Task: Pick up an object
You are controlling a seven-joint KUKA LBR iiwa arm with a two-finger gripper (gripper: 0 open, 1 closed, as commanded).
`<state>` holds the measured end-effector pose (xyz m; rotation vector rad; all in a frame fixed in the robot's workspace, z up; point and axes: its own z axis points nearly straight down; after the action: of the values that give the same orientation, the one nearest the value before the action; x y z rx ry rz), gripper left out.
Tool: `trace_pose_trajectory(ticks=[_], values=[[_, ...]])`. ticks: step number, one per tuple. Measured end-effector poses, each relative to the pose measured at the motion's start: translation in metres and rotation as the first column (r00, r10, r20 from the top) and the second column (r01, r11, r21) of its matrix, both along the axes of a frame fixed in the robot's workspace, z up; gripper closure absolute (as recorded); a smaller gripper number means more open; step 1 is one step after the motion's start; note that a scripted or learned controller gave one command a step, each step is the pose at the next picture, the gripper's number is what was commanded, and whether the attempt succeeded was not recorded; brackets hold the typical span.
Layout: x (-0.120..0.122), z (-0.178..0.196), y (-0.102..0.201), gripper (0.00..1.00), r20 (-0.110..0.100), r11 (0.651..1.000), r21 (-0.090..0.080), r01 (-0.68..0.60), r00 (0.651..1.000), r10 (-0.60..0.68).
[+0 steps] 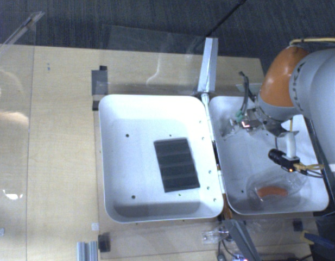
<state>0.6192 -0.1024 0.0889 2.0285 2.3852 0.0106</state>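
A dark ribbed rectangular pad (pixel 177 165) lies flat near the middle of the left bin (pixel 114 200). In the right bin (pixel 235 197), an orange-red oblong item (pixel 271 191) sits inside a clear plastic wrap near the front wall. My gripper (pixel 236 125) hangs over the back left part of the right bin, below the grey arm with its orange band (pixel 278 80). It is well apart from the orange item and across the bin wall from the pad. Cables and wrist parts hide its tips.
A metal post (pixel 208 64) rises behind the seam between the bins. A black cable connector (pixel 281 159) with a white cylinder hangs from the wrist over the right bin. Small black brackets (pixel 100 80) sit on the wooden bench by the left bin's corners.
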Motion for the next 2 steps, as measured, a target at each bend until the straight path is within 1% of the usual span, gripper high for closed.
trace_pose_trajectory(ticks=[1,2], values=[[-0.118,0.001,-0.054,0.00,0.001,1.000,-0.003,-0.003,1.000,0.003],[-0.055,0.001,0.005,0.00,0.002,0.992,0.004,0.127,0.992,-0.127]])
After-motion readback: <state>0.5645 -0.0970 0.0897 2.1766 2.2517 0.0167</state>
